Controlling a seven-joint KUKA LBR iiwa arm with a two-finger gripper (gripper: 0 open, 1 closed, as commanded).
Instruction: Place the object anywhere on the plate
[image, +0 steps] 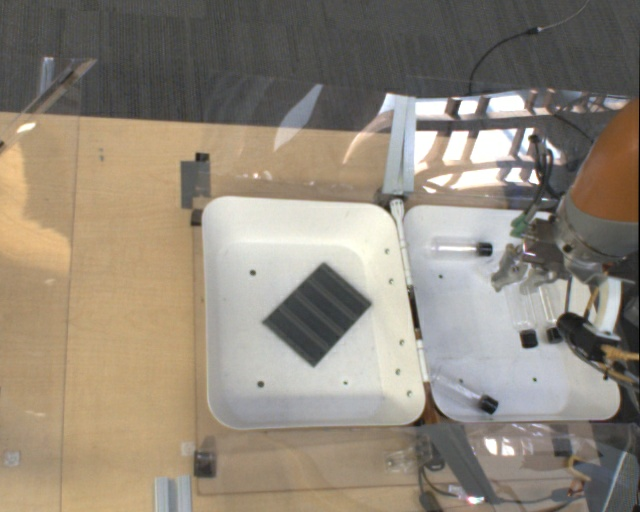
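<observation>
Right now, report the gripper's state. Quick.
Gripper: over the right bin, above a clear tube; open or closed cannot be told.

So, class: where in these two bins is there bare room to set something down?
Left bin: bare floor all around the dark ribbed plate at its middle. Right bin: a bare patch in the middle-left, between the three clear tubes. Crowded at its right side, under the gripper.

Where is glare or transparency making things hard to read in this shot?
Camera view: bright sunlight patches wash out the bench top behind the right white bin; the clear plastic tubes with black caps nearly vanish against its white floor; the dark grey ribbed square plate in the left white bin reads crisply; the two-finger gripper looks cluttered and soft.
</observation>
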